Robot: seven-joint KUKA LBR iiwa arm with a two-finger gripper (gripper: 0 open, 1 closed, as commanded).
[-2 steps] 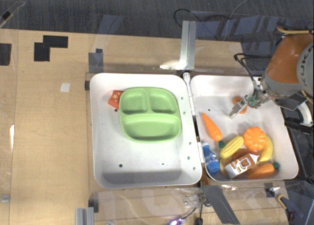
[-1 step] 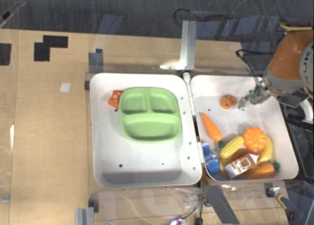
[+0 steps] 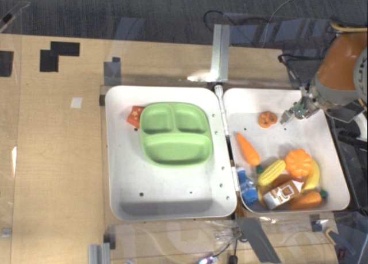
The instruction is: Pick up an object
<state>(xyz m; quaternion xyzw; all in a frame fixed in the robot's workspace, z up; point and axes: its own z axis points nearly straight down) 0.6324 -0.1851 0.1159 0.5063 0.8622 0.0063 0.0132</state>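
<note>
My gripper (image 3: 292, 114) hangs over the back of the right bin (image 3: 339, 159), a little to the right of a small round orange toy (image 3: 266, 119), with nothing held between its fingers. Further forward in that bin lie a carrot (image 3: 248, 149), a corn cob (image 3: 271, 172), an orange pumpkin (image 3: 299, 163), a banana (image 3: 313, 176), a brown carton (image 3: 282, 194), a blue bottle (image 3: 248, 187) and a second carrot (image 3: 306, 200).
The left bin (image 3: 123, 188) holds a green divided plate (image 3: 174, 133) and a red piece (image 3: 134, 117) tucked by its left edge. A metal post (image 3: 221, 56) stands behind the seam between the bins. Cables trail at the back right.
</note>
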